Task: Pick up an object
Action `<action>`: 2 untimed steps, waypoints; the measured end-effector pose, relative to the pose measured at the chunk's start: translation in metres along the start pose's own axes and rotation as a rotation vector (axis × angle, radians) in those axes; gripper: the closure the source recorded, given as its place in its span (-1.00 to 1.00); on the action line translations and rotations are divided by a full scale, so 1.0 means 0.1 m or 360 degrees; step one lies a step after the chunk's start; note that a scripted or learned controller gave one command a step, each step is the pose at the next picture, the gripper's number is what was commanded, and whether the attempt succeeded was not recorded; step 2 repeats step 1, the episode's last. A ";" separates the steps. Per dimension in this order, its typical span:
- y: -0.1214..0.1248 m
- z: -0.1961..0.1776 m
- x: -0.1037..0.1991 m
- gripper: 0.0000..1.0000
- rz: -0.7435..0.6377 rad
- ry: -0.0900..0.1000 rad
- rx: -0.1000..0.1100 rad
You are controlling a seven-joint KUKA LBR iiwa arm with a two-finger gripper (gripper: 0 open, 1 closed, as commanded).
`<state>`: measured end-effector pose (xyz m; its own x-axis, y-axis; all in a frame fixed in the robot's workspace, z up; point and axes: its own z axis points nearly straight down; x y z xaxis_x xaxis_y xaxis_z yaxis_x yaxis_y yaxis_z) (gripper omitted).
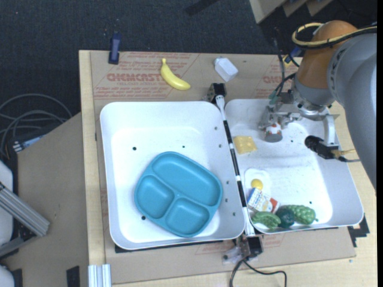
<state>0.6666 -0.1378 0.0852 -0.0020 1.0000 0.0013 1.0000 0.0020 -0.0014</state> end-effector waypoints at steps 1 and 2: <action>-0.29 -1.01 0.88 1.00 0.0000 -0.0001 -0.0008; -0.29 -1.01 0.88 1.00 0.0000 -0.0001 -0.0008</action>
